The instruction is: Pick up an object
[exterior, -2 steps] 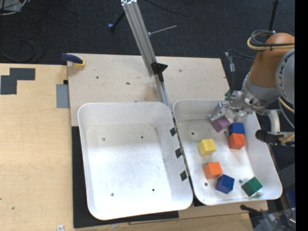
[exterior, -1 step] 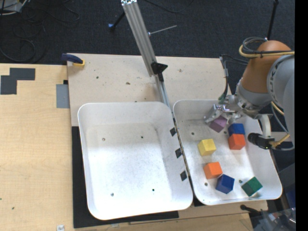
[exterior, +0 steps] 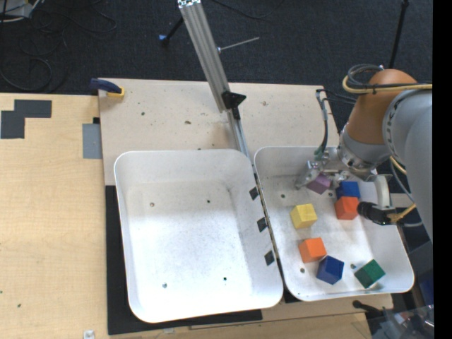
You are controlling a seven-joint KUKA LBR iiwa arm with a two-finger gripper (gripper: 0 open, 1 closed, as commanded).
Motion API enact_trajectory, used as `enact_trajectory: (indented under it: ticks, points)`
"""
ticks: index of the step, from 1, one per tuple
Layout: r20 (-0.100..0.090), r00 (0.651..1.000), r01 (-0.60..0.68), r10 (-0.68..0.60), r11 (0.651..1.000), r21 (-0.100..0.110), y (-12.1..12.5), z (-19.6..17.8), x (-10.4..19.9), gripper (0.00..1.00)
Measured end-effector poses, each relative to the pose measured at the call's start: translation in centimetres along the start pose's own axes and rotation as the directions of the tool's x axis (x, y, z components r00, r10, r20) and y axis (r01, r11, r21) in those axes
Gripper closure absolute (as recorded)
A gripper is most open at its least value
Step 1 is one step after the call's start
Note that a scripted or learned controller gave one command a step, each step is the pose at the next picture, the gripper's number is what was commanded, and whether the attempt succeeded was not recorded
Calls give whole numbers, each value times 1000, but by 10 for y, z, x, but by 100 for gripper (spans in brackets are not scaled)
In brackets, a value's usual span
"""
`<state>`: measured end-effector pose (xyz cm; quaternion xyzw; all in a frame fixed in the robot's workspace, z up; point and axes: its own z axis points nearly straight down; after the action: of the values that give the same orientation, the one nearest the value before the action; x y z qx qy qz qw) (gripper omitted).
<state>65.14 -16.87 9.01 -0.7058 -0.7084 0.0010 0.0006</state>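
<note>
My gripper reaches down into the upper part of the right bin, under the arm's orange band. A purple block lies right at its tip, partly covered by it. Just right of that sit a blue block and a red block. A yellow block rests in the bin's middle. Toward the front lie an orange block, a dark blue block and a green block.
The left bin stands beside the right one, with black clips along the shared wall. A slanted aluminium bar rises behind the bins. Cables hang by the arm at the right.
</note>
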Motion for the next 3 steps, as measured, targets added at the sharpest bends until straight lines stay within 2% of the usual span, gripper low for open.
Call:
enact_trajectory:
  ticks: [1,3]
  points:
    - [0,1000,1,-1,1000,2,0,-10,0,100]
    - [0,1000,-3,3,1000,-4,-3,-96,3,100]
